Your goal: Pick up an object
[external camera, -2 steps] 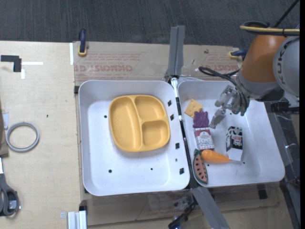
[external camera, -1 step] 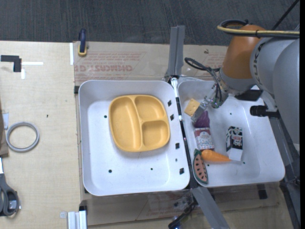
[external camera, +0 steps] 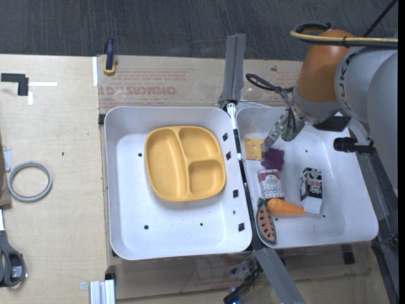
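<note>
My gripper (external camera: pixel 272 139) hangs over the right bin (external camera: pixel 354 233) near its far left corner, its tip just above the purple grapes (external camera: pixel 273 159) and beside the yellow cheese slice (external camera: pixel 252 149). Whether anything is clamped there I cannot tell; the tip is too small and dark to read. Just nearer than the grapes lies a small red-and-white packet (external camera: pixel 270 183), and to its right a black-and-white milk carton (external camera: pixel 311 189). An orange carrot (external camera: pixel 286 208) lies across the bin's near part, with a watermelon slice (external camera: pixel 266 221) against the near left corner. In the left bin (external camera: pixel 126 233), a yellow divided plate (external camera: pixel 185 163) sits toward the far right part.
</note>
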### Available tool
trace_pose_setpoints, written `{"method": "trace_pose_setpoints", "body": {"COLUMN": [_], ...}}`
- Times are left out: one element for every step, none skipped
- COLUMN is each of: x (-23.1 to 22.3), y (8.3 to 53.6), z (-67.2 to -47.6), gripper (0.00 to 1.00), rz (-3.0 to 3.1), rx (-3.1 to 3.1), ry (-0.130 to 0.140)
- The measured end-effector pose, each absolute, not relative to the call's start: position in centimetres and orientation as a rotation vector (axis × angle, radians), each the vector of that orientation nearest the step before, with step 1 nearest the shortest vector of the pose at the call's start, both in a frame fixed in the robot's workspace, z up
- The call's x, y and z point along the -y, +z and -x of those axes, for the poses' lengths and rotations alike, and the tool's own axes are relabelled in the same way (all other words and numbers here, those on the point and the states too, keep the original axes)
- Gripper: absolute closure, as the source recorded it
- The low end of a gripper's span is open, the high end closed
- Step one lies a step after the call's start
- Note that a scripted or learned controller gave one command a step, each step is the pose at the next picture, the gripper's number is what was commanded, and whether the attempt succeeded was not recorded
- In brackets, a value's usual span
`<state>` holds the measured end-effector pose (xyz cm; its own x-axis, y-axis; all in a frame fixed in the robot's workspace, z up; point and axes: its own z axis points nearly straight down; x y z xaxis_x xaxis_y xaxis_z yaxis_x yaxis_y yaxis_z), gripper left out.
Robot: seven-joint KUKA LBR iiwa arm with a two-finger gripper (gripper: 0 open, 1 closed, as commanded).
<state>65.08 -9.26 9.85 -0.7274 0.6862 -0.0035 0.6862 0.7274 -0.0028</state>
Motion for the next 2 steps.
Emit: {"method": "trace_pose_setpoints", "body": {"x": [9.3, 10.6], "y": [9.8, 9.2], "z": [-65.1, -56.7], "gripper": [0.0, 0.0], "rz": [-1.16, -1.461], "rx": [-2.918, -2.779], "ry": [-0.006, -0.002]}}
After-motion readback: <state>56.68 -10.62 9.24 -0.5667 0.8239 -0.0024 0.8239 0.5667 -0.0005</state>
